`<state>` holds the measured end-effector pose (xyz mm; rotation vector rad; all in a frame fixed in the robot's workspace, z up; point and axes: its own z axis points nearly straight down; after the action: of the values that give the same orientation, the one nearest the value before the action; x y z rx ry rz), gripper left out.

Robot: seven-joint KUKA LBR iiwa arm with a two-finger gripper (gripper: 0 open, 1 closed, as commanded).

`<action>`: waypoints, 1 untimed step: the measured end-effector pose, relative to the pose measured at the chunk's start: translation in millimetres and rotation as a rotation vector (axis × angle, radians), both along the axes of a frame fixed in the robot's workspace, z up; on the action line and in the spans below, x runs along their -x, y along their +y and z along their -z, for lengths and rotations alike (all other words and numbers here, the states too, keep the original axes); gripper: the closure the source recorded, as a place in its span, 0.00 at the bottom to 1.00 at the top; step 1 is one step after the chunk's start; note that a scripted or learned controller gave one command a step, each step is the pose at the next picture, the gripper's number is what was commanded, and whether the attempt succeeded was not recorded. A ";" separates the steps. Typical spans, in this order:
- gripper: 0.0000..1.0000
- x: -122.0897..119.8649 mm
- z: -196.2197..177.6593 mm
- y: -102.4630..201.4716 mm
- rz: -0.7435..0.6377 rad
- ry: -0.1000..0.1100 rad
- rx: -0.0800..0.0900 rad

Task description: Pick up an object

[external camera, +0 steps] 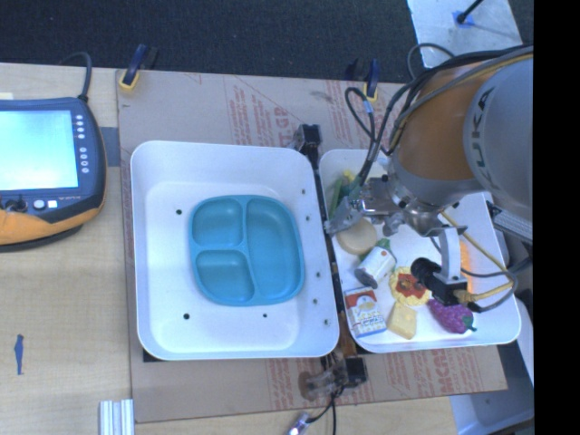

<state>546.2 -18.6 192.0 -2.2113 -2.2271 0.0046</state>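
Jaws (373, 229) hang low over the right bin's (504, 333) crowded toys; you cannot tell their spread. Packed neighbours like the purple grapes (450, 316) and small carton (363, 312) could snag or slip away.

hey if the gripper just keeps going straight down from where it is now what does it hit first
Most likely the pale round item in the right bin, which lies just below the gripper in the camera view. The small white cylinder lies just beyond it. Depth is hard to judge from one slanted view.
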 end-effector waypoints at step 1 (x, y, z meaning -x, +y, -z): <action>0.00 4.4 -4.8 -55.5 0.005 -0.002 0.001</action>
<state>541.8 -74.1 196.8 -2.2183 -2.2229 0.0041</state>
